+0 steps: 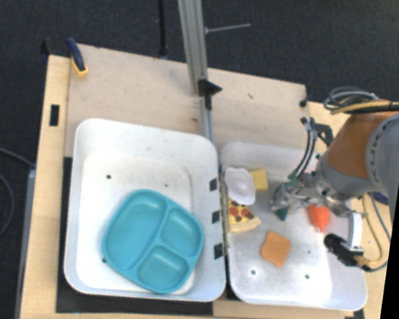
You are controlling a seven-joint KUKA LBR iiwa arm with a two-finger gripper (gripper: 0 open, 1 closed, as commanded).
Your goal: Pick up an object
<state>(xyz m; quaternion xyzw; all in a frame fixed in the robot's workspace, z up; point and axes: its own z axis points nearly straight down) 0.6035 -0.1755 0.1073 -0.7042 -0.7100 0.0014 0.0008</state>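
Observation:
My gripper (282, 205) reaches down into the right bin (344, 288) from the right, its fingers spread with nothing between them. To its right lies an orange carrot-like piece (319, 216). Below it rests a brown toast-like piece (275, 249). At the bin's left side are a yellow block (259, 179), a white piece (240, 186) and a pizza slice (241, 217).
The left bin (112, 149) holds a blue divided plate (154, 240). A metal post (195, 39) rises behind the bins. Cables (360, 250) hang by the arm on the right.

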